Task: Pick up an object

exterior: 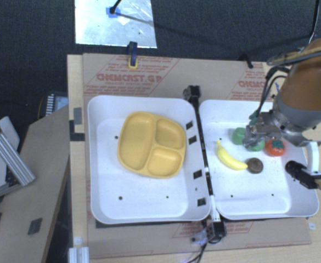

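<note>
Bench: board printed in red lettering, carrying two shallow white bins side by side.

Left bin [102, 201]: holds one yellow tray [151, 143] with three compartments, lying flat near the bin's middle, slightly turned.

Right bin [259, 201]: holds four small items, all in its upper half.
- Banana [229, 157]: yellow, lying flat at a slant, left of centre, its lower end just beside the brown disc.
- Brown disc [254, 165]: small, round, flat on the floor, right of the banana.
- Green item [238, 135]: rounded, above the banana, partly hidden by the gripper; touching or just beside it, which of the two cannot be told.
- Red item [275, 147]: tomato-like, with a green top, right of the gripper and close against it.

Arm [308, 86]: grey with an orange band, entering from the right above the right bin.

Gripper [253, 141]: low over the right bin, between the green item and the red item, above the brown disc. Whether the pincer is released or clenched cannot be told; nothing is seen between its tips.

Black fitting [302, 174]: at the right bin's right side.

Clamp [132, 55]: yellow and dark, at the board's top edge.

Metal sheet [115, 15]: shiny, on the dark floor beyond the bench.
</note>
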You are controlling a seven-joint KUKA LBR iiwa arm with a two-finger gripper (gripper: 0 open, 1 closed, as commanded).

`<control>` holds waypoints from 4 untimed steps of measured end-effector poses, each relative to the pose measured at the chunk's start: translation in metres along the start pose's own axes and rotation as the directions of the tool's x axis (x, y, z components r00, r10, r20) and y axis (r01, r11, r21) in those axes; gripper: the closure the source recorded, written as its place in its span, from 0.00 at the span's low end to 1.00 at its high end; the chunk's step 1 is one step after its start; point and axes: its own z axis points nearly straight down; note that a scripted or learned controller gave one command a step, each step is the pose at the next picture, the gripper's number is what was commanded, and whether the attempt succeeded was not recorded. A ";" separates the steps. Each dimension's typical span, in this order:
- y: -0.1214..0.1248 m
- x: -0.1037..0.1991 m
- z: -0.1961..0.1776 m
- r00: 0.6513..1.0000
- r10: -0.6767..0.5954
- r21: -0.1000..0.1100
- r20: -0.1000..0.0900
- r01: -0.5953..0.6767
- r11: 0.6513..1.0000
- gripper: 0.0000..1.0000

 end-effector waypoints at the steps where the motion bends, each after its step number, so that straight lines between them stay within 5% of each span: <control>1: 0.018 0.041 0.004 1.000 0.000 0.000 -0.001 0.000 1.000 1.00; 4: 0.078 0.187 0.009 1.000 0.000 -0.001 -0.002 0.000 1.000 1.00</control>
